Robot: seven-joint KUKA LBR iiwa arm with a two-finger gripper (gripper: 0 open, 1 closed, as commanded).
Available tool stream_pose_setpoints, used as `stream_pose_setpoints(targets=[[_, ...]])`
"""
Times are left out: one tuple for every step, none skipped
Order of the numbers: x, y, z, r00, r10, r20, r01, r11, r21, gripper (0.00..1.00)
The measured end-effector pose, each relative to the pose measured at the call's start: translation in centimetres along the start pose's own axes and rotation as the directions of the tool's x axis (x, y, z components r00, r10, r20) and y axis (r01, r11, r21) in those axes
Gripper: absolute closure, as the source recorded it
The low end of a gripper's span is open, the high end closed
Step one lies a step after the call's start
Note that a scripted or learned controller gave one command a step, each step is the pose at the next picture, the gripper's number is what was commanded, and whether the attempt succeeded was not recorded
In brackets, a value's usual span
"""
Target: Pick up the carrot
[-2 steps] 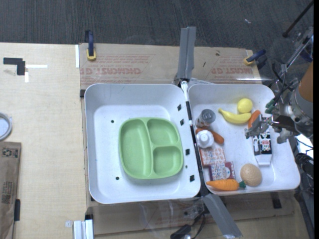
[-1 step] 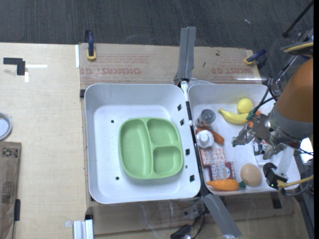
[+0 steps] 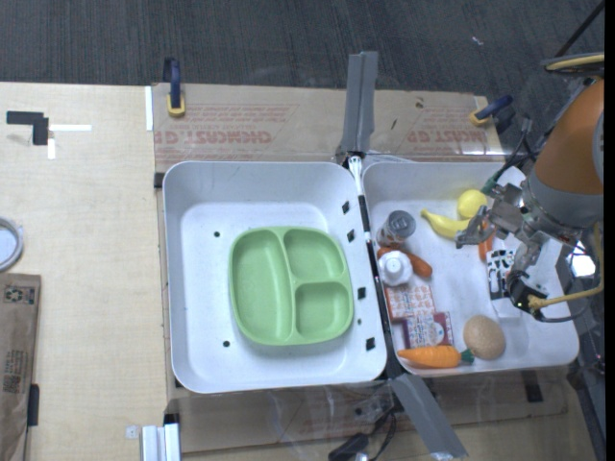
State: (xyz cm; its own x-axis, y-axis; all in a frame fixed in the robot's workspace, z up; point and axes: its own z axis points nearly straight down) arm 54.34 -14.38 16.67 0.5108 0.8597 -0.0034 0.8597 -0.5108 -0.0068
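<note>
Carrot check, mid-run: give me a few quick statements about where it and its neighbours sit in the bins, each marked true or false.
1. The carrot lies in the right bin, near its front edge. True.
2. The carrot lies on the green tray. False: the tray sits in the left bin with nothing in its compartments.
3. The gripper is over the carrot. False: it is toward the back of the right bin, next to the banana.
4. A tan egg-shaped object sits just right of the carrot. True.
5. The carrot is between the fingers. False: it lies on the bin floor, apart from the gripper.
</note>
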Motion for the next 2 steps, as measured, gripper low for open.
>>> stream_pose_setpoints(targets=[[-4.3,-5.2,-4.0,0.957,0.290,0.000,-0.290,0.957,0.002,0.00],[-1.7,2.8,-8.8,0.850,0.527,0.001,-0.527,0.850,0.000,0.00]])
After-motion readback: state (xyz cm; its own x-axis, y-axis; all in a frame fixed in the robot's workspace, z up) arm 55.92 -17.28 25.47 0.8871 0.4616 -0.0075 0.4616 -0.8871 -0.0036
